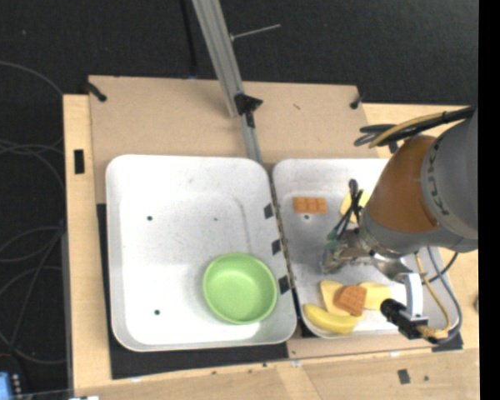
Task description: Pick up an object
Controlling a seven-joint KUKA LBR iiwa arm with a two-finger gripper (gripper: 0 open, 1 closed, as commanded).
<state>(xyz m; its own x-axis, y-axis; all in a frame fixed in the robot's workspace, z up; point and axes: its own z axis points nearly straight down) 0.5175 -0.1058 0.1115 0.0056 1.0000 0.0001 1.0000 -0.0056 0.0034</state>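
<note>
Tan worktop [175,123], two glossy white bins. Round green bowl [240,287] left of divider [275,232]. Right of it: claw [337,257], grip unclear; banana [329,319], orange block [309,205], partly hidden pieces.

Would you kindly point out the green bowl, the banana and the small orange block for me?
green bowl [239,287]: camera view, middle of its inside.
banana [329,320]: camera view, middle of its curved body.
orange block [309,205]: camera view, centre of its top face.

A robotics lab: a plywood bench [167,123] on black flooring, loose cables [17,223] and an aluminium camera mast [221,48].
</note>
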